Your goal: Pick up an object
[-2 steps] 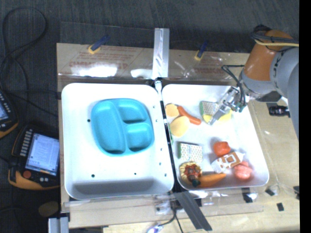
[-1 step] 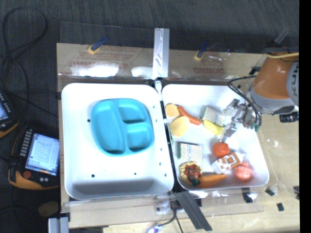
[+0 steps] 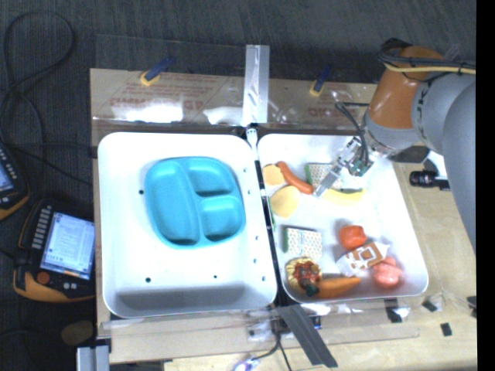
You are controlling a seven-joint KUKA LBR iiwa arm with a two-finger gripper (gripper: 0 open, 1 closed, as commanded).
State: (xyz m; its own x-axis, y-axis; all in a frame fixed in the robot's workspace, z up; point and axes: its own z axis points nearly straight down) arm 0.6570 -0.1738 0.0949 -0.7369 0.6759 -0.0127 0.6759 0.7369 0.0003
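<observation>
- The floor (image 3: 155,10) is dark grey carpet with a fine ribbed weave, running along the top and down the left side.
- A black cable (image 3: 31,68) loops across the carpet at the upper left.
- A handheld control pad (image 3: 58,246) with a lit screen and orange edging lies on the floor at the left, beside the bench (image 3: 193,91).
- The bench top is pale brown board, with a clear plastic sheet (image 3: 178,83) stretched over its far part.
- Two blue-and-yellow clamps (image 3: 157,70) grip that far edge.
- An upright metal post (image 3: 256,83) stands at the middle of the far edge.
- Light is even and soft, with mild glare on the plastic.
</observation>
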